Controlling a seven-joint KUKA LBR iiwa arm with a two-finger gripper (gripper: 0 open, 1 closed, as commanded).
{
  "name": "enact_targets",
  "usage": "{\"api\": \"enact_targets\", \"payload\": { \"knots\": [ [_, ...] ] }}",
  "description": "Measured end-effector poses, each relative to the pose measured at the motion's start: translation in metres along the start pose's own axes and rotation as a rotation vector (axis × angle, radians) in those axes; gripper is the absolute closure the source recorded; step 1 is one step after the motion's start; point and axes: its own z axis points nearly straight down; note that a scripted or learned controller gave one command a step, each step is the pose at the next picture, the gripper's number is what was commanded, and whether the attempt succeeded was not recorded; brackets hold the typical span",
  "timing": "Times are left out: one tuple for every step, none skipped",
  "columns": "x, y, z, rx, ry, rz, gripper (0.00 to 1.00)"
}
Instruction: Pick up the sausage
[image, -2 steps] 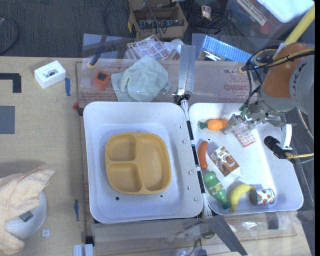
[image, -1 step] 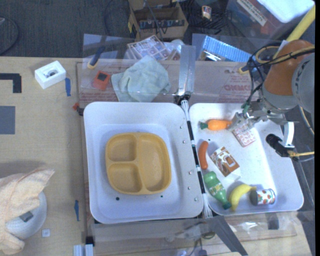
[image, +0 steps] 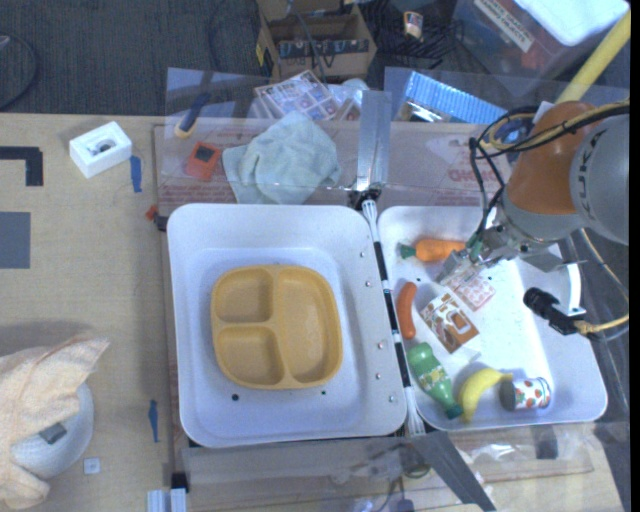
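Note:
The sausage (image: 406, 310), a short orange-red link, lies lengthwise along the left wall of the right bin (image: 570, 405). My gripper (image: 460, 266) hangs over the upper middle of that bin, to the right of and a little beyond the sausage, apart from it. It sits just below an orange carrot (image: 438, 249) and above a printed snack packet (image: 474, 291). The grey arm with its orange band (image: 545, 175) reaches in from the upper right.
The right bin also holds a second packet (image: 449, 322), a green bottle (image: 429, 369), a banana (image: 477, 388) and a small can (image: 527, 393). A yellow divided plate (image: 277, 326) sits in the left bin (image: 190, 300). A green cloth (image: 285, 155) lies behind the bins.

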Motion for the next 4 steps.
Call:
{"api": "enact_targets", "payload": {
  "knots": [
    [0.028,0.018,0.0,0.0,0.0,-0.454,1.0],
    [0.032,0.033,0.0,0.0,-0.002,-0.364,1.0],
    [0.041,0.022,-0.001,-0.002,-0.001,-0.704,1.0],
    [0.085,0.049,-0.147,-0.002,-0.002,-0.9,1.0]
  ]
}}
